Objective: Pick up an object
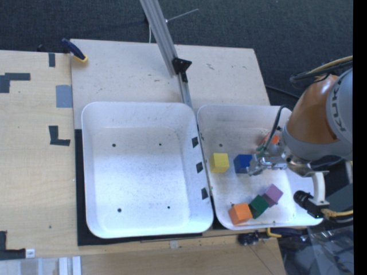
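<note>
Grey arm (321, 119) with its orange band reaches into the right bin (229, 114), and its gripper (259, 164) sits low, just beside the blue cube (242, 162); whether the claw is clenched or released cannot be told. Relative to the blue cube, the yellow cube (219, 162) lies just left, while the purple block (273, 194), green block (261, 204) and orange block (240, 212) cluster nearer the bin's front wall.
</note>
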Robot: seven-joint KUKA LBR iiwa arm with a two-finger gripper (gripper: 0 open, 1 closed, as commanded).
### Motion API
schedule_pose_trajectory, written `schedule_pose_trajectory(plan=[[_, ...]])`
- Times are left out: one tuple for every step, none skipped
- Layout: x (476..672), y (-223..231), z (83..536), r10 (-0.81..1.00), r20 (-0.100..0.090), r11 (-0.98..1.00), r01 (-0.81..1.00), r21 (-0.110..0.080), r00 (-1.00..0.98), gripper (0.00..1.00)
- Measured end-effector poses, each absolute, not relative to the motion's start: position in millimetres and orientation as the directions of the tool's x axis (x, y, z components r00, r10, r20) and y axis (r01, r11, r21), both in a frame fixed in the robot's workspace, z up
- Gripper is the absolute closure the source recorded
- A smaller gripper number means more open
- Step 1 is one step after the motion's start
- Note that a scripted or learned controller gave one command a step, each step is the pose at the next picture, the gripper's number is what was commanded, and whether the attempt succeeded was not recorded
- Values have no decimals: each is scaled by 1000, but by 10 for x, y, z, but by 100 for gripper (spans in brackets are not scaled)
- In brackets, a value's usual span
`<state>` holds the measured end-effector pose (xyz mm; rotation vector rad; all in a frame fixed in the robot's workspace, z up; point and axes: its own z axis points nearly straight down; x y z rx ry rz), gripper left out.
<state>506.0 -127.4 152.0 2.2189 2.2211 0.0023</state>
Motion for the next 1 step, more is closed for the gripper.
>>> schedule_pose_trajectory(plan=[[5075,-1297,2151,1000,-2,1,1000,5,-1,100]])
